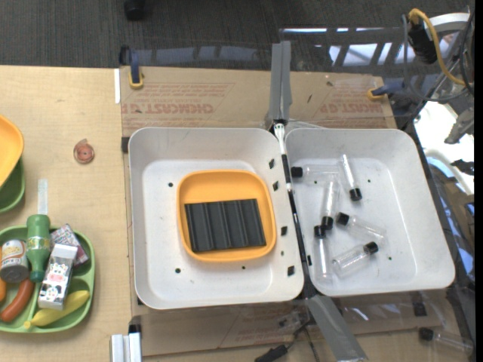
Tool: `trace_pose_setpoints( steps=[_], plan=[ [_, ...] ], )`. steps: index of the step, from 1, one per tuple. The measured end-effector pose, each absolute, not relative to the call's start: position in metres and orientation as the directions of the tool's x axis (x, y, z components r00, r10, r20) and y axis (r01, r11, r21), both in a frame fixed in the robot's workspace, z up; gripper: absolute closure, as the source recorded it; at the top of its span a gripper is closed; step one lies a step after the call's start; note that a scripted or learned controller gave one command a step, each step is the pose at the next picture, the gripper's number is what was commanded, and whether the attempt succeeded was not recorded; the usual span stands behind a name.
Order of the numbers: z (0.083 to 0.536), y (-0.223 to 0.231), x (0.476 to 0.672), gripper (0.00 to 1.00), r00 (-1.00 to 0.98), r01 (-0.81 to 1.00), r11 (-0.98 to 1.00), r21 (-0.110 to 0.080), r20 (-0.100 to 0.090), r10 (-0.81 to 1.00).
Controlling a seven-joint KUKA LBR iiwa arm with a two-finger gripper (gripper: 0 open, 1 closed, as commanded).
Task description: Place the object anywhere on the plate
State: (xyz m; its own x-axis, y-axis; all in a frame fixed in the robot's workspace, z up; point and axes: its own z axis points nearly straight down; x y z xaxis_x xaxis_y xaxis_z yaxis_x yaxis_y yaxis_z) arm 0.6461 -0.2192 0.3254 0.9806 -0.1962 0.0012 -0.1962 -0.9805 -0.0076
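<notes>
Nearest the side the arm reaches from, the right-hand white bin (432, 225) holds about six small clear vials (353, 257) with black caps, lying flat and scattered, some touching or crossing. Any one of them could be the object to move. Farther from that side, the left-hand bin (155, 225) holds a yellow plate (226, 179) carrying a dark ridged mat (225, 225). No vial is on the plate. Whether the pincer is spread or pressed together cannot be told.

The vials look light, stiff, smooth and likely to roll or slip. A safer hold is probably across the middle of the body, on the vial lying apart nearest the bin's front.
</notes>
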Motion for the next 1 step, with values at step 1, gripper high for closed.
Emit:
trace_pose_setpoints(
  steps=[1],
  plan=[
    [0.3265,-0.219,0.644,0.0,0.981,-0.196,-0.981,-0.007,0.002,-0.196]
  ],
)
